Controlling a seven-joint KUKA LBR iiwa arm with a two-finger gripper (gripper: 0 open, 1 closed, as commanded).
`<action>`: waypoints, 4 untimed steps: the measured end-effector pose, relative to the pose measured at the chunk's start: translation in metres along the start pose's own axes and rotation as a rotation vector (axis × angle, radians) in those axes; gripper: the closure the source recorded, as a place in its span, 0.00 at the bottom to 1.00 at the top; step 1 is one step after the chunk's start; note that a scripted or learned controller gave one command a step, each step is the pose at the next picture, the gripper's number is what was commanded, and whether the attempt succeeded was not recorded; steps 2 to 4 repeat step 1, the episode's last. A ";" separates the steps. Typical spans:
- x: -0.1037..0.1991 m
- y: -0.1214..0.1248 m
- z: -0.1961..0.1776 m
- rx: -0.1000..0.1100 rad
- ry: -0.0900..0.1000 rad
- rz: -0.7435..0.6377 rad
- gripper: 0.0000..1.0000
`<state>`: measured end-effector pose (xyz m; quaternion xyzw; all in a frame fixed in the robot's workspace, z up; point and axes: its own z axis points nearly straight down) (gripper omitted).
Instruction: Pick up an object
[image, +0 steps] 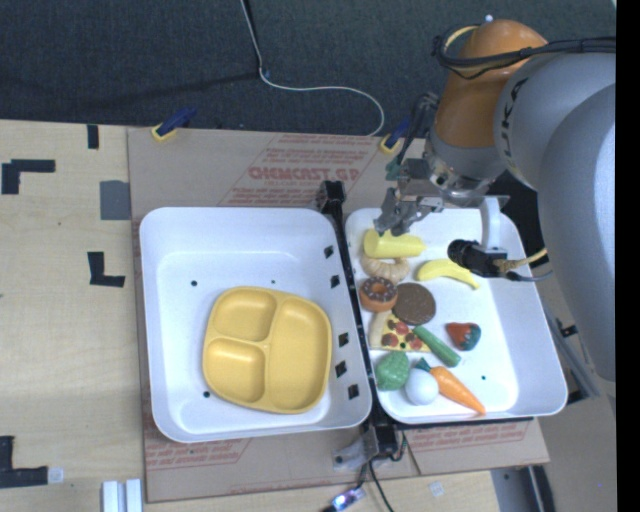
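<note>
Two white bins (165, 300). The left one has a yellow tray (267, 348). The right one has a yellow banana (447, 272), orange carrot (459, 388), green broccoli (392, 371), brown cookie (414, 302).

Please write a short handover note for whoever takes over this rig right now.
Gripper: low over the far left corner of the right bin, right above a yellow toy piece. Whether the jaws are open or shut cannot be read, and no grasp can be confirmed.
Things: the toy food all lies in the right bin, including a banana, a brown round cookie, a carrot and a white egg. A yellow divided tray lies in the left bin.
Done: nothing visibly lifted.
Left: grasp one object and raise it.
</note>
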<state>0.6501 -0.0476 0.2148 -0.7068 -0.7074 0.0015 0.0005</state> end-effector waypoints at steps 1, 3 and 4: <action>-0.007 -0.001 -0.019 -0.003 0.001 0.000 1.00; -0.007 -0.001 -0.019 -0.003 0.001 0.000 1.00; -0.007 -0.001 -0.019 -0.003 0.001 0.000 1.00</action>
